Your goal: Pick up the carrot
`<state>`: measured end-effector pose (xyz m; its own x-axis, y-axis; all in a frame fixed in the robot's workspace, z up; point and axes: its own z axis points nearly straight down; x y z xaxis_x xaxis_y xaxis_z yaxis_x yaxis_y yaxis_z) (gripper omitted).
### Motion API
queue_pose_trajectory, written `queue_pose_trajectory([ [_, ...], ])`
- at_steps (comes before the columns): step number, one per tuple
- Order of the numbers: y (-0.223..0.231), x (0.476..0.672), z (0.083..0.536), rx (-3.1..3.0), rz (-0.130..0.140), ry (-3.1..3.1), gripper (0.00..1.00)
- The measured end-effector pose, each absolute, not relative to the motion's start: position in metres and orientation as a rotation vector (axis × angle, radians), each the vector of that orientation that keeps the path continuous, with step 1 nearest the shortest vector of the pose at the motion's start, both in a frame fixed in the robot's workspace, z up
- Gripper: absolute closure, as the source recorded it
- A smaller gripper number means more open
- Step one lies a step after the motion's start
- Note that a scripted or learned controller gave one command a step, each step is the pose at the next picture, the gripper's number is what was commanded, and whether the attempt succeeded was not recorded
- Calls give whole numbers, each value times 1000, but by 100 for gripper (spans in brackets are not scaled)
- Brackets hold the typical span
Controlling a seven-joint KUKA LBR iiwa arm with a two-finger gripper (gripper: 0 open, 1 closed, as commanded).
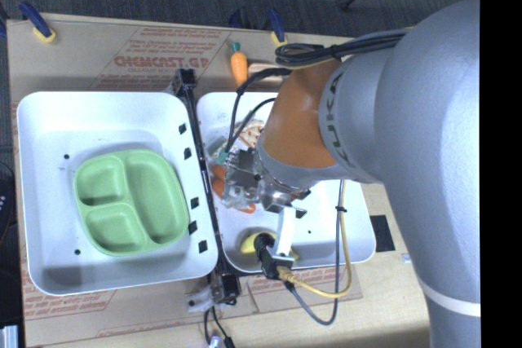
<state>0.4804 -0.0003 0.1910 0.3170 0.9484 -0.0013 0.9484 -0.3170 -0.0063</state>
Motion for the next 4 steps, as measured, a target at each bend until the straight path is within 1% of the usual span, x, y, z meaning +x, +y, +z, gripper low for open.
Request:
queue_pose_trajectory([
  [1,67,476,191,-2728,5,-1553,100],
  [3,68,476,211,-2711,13,-1569,100],
  [4,107,476,231,-2867,8,-1279,100],
])
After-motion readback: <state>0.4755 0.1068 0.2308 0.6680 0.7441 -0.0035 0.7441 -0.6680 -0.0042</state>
